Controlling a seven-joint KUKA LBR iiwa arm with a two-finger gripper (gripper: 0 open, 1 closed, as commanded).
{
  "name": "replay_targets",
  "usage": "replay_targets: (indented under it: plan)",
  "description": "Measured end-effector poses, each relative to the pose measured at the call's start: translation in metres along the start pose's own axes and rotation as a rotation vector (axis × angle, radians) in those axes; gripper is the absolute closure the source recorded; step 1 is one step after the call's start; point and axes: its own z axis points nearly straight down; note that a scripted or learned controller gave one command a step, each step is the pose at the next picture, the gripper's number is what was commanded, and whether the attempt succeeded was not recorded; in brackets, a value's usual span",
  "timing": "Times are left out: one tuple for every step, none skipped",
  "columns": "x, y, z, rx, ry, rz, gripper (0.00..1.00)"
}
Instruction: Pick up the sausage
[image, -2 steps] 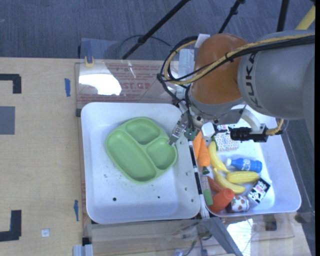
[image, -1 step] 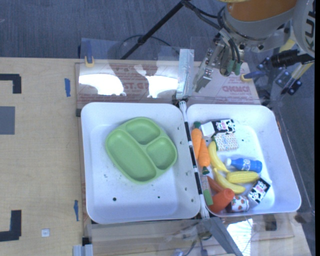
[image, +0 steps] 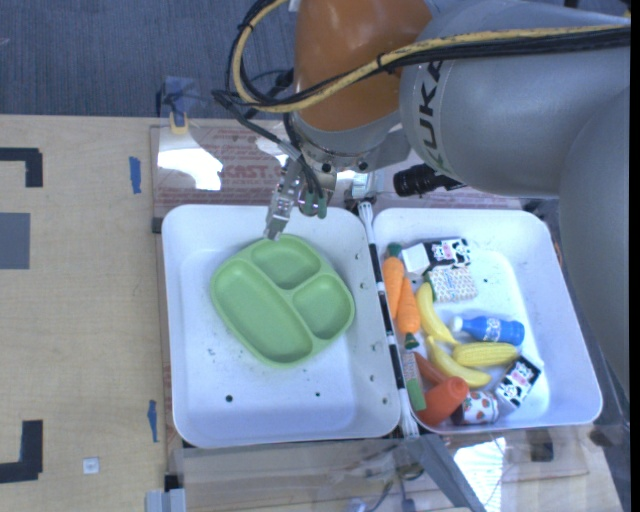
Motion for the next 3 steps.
replay_targets:
  plan:
    - [-0.001,-0.002,0.084,0.002,0.003,0.031,1.0]
    - [-0.003,-0.001,0.072,-0.003,-0.002,0.032,1.0]
    - [-0.011,0.017,0.147,-0.008,-0.006,0.209,1.0]
